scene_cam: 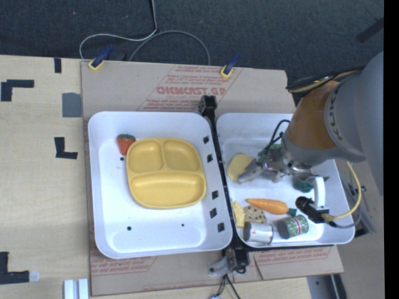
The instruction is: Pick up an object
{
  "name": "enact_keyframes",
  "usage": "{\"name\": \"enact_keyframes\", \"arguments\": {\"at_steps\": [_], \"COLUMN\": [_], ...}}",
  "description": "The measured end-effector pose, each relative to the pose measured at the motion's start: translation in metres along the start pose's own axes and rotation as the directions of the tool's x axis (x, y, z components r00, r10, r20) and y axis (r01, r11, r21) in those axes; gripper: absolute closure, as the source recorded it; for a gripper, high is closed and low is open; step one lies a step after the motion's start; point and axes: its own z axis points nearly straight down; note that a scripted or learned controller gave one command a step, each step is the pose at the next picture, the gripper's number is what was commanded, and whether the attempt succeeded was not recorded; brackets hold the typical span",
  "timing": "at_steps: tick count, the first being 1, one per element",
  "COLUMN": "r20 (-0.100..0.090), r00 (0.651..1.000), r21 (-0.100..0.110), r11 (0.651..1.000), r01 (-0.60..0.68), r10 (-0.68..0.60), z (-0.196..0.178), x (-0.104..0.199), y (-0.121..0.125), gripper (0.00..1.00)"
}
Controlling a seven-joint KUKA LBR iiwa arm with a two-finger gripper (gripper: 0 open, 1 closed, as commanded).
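**A:** Object to pick: which one, and where is it?

**B:** My judgement is the pale yellow lump (238,165), in the right bin (249,126), against its left wall. My gripper (249,173) is low beside it, tips seemingly touching its right edge. Whether my fingers are spread or closed I cannot tell; they blur into one grey wedge, and nothing shows between them.

**A:** How do you do this well?

**B:** Centre over the lump, not its edge, so it doesn't squirt toward the wall. Go down straight, close gently, lift slowly.

**A:** Run through what's there, biggest first.

**B:** The two bins, white, smooth, shallow, with rounded corners. In the left bin (106,167), a yellow tray (166,173), glossy, with three compartments. Then the lump, rounded and matte, maybe soft. Near the right bin's front lies a carrot (267,205), tapered, orange, smooth. Beside it, a metal can (259,232) on its side, shiny, likely to roll, and a green-labelled can (292,226) tipped over. Smallest, a strawberry (126,143), red, just beside the tray's far left corner.
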Motion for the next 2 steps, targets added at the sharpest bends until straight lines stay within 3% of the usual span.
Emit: {"name": "enact_keyframes", "arguments": {"at_steps": [1, 2], "r20": [0.005, 0.003], "r00": [1.0, 1.0], "r21": [-0.006, -0.005], "r11": [1.0, 1.0], "r01": [-0.007, 0.002], "r10": [0.007, -0.002], "z": [-0.114, 0.003], "x": [-0.079, -0.069], "y": [-0.034, 0.045], "gripper": [0.0, 0.0]}}
